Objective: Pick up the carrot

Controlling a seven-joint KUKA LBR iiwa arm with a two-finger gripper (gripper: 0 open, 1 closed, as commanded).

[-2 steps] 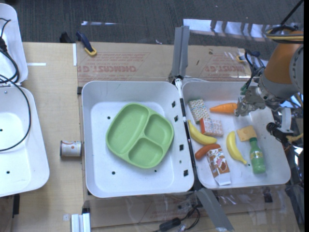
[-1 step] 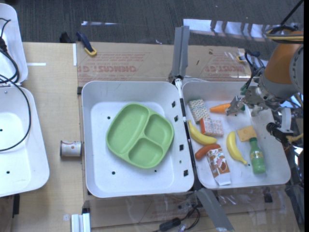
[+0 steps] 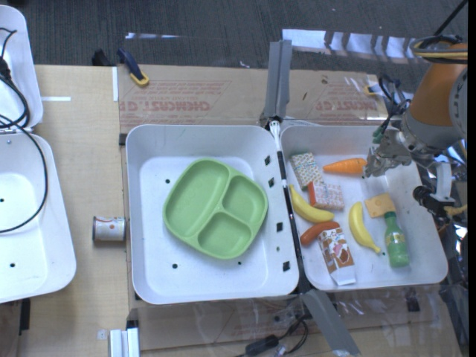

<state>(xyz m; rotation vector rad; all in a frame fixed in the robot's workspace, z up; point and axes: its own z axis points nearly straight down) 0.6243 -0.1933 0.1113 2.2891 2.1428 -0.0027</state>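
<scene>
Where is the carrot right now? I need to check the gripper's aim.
The carrot lies near the back of the right bin, just right of the patterned packet, with the gripper at its right-hand end.

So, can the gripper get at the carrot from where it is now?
Probably yes. The gripper sits right at the carrot's thick end, near the back of the right bin. Nothing lies on the carrot; the nearest item, a patterned packet, is beside its tip.
</scene>
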